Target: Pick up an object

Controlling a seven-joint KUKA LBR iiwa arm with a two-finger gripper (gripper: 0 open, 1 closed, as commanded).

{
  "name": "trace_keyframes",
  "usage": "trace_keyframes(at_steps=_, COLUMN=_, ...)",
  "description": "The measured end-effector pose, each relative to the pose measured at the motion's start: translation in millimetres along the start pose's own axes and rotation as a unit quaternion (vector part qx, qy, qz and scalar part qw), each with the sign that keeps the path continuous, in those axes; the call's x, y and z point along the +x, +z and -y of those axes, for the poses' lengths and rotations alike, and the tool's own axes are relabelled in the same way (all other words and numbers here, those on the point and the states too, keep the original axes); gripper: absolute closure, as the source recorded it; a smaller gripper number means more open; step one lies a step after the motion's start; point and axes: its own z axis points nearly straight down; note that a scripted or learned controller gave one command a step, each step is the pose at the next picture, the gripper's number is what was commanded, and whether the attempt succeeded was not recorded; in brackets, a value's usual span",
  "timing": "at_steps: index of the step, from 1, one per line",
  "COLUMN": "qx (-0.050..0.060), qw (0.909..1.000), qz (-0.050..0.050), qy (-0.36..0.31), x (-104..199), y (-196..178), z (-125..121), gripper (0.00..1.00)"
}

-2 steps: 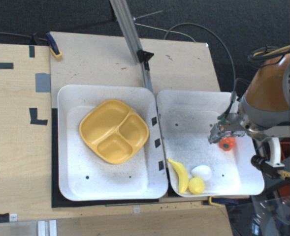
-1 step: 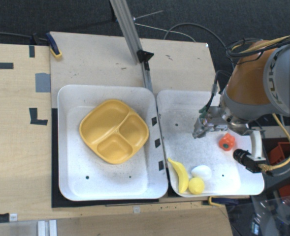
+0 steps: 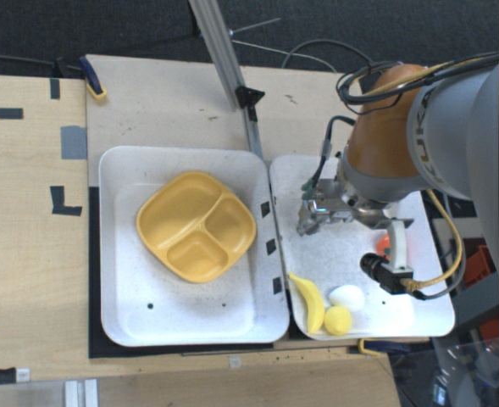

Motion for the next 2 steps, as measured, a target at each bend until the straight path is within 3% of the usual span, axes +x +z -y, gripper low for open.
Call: trace_keyframes(at_steps=2, qx=0.000, qw=1.0000, qz=0.000, qy=0.000, x=103.0, y=-4.2, z=-13.8, gripper=1.00)
